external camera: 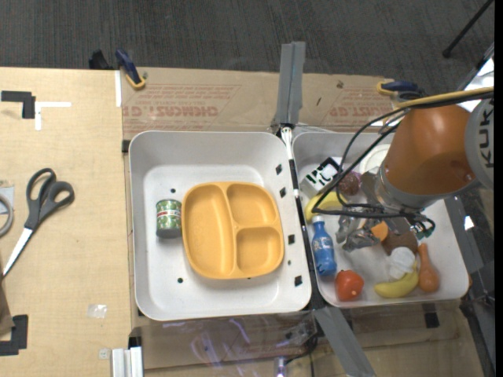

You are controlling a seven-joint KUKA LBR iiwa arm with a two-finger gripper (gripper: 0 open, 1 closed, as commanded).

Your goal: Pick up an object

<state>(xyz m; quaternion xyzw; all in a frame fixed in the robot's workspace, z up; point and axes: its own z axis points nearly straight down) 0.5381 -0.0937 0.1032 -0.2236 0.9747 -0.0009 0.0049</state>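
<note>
Mirrored lettering runs across the brown cardboard sheet [236, 100] behind the left white bin [145, 234], too faint to read. The metal two-finger gripper [357, 234] sits low in the right white bin [449, 285], beside a blue plastic bottle [322, 247]; its opening I cannot tell.

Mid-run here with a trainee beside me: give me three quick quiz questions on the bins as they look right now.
1. True or false: the yellow divided plate lies in the left bin.
2. Which item lies beside that plate, on its left? A) small green can B) tomato C) banana
3. Fill in: the blue bottle lies in the ____ bin, near the divider.

Key: 1 true. 2 A, the small green can. 3 right; the right bin also holds the tomato and banana.
</note>
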